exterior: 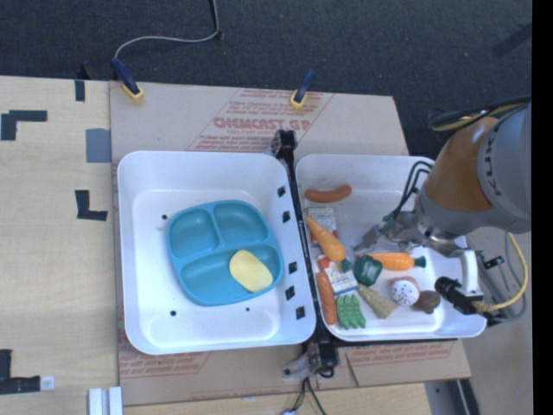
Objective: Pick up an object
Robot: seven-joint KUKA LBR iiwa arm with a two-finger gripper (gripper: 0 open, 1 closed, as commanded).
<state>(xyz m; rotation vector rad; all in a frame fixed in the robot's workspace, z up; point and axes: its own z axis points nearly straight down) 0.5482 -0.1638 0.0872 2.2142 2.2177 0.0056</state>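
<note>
My gripper (381,234) hangs low over the middle of the right bin (371,169), reaching in from the right. Just below it lie a dark green toy (367,270) and an orange carrot (394,261). Left of it sit another orange carrot (326,239) and, farther back, a reddish sausage (328,194). Along the bin's front edge are a thin carrot stick (325,296), a green bean bunch (350,310), a beige wedge (376,301), a white speckled ball (404,293) and a brown piece (428,301). Nothing is seen in the gripper's grasp.
The left bin (143,258) holds a blue divided plate (212,236) with a yellow piece (251,271) on it. A black divider (294,223) separates the bins. The arm's orange band (458,175) and cables (510,284) crowd the right bin's right side.
</note>
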